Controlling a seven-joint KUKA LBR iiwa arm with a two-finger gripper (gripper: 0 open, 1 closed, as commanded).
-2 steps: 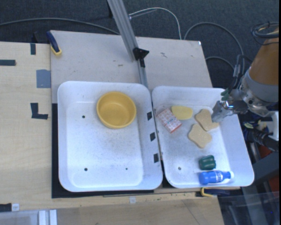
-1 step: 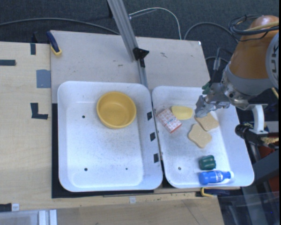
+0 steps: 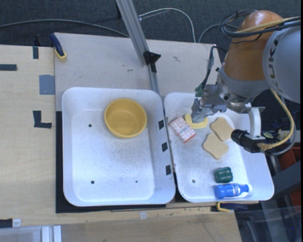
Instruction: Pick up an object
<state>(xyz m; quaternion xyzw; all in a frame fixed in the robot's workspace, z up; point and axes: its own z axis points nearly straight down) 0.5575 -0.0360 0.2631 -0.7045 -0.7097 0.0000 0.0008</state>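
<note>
Task object isn't specified, so listing candidates, all in the right bin (image 3: 252,183), right half of frame. Yellow piece (image 3: 198,122) (banana-like) sits at the bin's upper-left area, directly under the tool (image 3: 201,110). Tool is down at that piece, looks touching or just above it. Can't tell tool state: the view is from above and the wrist hardware hides it. Not confirming a grasp.

Just left of the yellow piece: small red-and-white box (image 3: 182,129), tilted, lying near the bin's left wall. Right of the tool: two tan bread-like slices, upper slice (image 3: 221,128) and lower slice (image 3: 214,146), touching or nearly touching each other, mid-bin. Lower down: dark green small object (image 3: 223,174), and just below it a blue bottle (image 3: 230,190) lying on its side with white cap pointing right, near the bin's bottom edge.

Left bin (image 3: 81,180), centre-left of frame: yellow bowl (image 3: 124,117), upright, in its upper half, well apart from the tool.

Arm (image 3: 257,49) enters from upper right, orange band above grey wrist, cables looped around it. Metal pole (image 3: 134,24) runs diagonally from top centre down to the gap between bins. Table (image 3: 20,135) is light wood with dark tape marks at left; yellow-blue clamp (image 3: 58,47) at upper left.
</note>
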